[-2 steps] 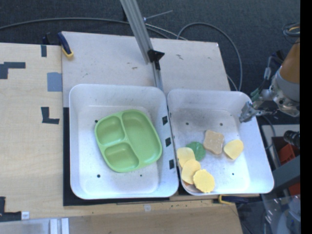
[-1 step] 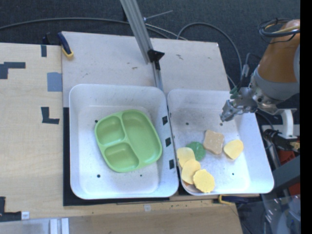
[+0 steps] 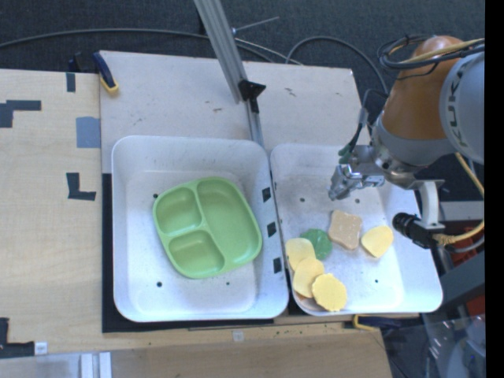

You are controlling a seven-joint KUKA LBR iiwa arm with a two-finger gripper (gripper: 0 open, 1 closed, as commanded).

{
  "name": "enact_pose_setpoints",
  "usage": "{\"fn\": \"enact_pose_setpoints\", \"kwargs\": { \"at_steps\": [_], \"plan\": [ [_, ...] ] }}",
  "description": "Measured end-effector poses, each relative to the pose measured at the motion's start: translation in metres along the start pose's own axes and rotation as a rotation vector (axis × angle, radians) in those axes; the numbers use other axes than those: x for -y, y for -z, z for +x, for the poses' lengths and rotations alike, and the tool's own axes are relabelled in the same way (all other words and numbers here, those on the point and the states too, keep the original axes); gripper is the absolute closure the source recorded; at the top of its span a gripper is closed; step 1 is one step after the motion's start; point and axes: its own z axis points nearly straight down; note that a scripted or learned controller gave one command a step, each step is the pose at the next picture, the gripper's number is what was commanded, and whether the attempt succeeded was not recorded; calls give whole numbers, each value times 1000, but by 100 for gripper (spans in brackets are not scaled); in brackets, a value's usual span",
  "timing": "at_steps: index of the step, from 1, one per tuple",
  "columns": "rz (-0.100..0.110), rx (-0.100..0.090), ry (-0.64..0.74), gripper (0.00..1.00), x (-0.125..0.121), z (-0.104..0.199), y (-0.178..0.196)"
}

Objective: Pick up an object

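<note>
A robotics lab: an industrial arm [image 3: 429, 101] over a plywood bench [image 3: 47, 211] with two white bins [image 3: 126, 290], tape marks and loose cables [image 3: 157, 34]

The arm [image 3: 441, 93] is cut off at the right edge; the claw's [image 3: 343, 184] grip is unclear.

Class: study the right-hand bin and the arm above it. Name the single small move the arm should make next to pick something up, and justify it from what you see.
Probably a short descent toward the tan block. The pincer hovers just above and slightly left of it in the right bin, with nothing seen in its grasp. That block lies nearest, apart from the yellow pieces clustered lower down.
</note>
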Motion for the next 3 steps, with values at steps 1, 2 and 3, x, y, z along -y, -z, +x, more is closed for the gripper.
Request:
{"fn": "enact_pose_setpoints", "kwargs": {
  "at_steps": [1,2,3],
  "plan": [
    [0,0,0,100,-5,47,-6],
    [-1,-1,1,100,-7,97,2],
    [1,0,0,100,6,148,-5]
  ]
}}
